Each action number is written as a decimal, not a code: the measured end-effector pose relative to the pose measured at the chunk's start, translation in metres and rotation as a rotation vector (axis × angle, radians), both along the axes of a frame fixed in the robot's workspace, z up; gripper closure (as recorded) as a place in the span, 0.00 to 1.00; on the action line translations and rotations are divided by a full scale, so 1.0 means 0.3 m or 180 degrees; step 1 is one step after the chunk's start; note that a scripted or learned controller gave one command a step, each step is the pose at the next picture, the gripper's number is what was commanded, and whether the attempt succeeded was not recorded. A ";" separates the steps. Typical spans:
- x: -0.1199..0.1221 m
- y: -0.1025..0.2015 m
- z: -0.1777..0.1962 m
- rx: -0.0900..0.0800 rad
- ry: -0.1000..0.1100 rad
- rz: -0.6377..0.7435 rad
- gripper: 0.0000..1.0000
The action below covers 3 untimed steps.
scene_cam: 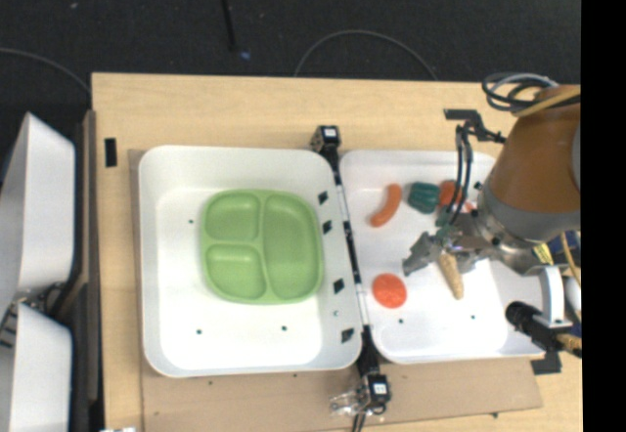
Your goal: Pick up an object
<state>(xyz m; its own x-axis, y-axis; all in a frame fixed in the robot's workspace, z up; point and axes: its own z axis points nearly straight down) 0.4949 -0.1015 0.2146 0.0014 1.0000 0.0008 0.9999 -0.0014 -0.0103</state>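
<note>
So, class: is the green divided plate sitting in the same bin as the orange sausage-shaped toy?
No, the green divided plate lies in the left bin, while the orange sausage-shaped toy lies in the right bin.
</note>
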 end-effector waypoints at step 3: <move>0.031 0.009 -0.340 -0.0005 -0.0019 -0.0001 0.00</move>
<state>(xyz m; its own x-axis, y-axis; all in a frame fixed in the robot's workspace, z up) 0.5041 -0.0989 0.1127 0.0016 1.0000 -0.0007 1.0000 -0.0016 -0.0043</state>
